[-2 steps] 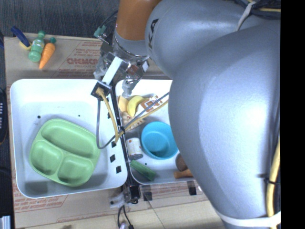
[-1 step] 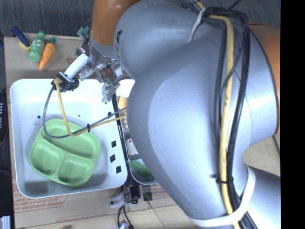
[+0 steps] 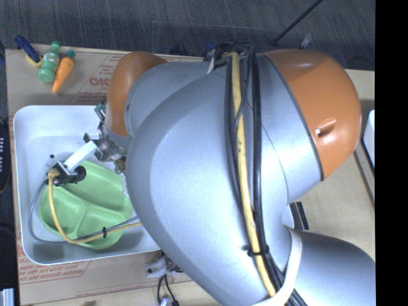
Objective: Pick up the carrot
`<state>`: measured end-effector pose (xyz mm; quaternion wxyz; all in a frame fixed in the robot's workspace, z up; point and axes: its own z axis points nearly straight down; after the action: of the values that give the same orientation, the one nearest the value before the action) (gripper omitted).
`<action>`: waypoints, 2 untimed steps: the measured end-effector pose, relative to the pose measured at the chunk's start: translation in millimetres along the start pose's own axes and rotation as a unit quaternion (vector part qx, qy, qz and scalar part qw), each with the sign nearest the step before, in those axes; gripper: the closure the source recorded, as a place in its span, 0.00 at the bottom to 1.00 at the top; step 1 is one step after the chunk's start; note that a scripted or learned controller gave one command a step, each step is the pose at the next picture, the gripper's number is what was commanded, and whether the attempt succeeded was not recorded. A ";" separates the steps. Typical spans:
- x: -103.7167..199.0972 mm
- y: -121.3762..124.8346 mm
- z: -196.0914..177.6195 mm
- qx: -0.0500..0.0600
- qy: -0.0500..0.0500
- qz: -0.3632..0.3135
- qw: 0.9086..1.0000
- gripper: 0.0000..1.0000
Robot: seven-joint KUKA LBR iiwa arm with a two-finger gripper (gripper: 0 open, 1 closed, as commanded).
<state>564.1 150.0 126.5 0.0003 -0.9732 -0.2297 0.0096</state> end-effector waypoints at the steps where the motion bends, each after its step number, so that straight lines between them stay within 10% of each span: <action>1: 60.3 3.5 7.6 -0.001 0.005 0.047 0.999 0.00; 2: 19.4 -23.5 -168.1 -0.001 0.010 -0.059 0.998 0.00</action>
<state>574.2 180.3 294.2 0.0018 -0.9580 -0.2867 -0.0005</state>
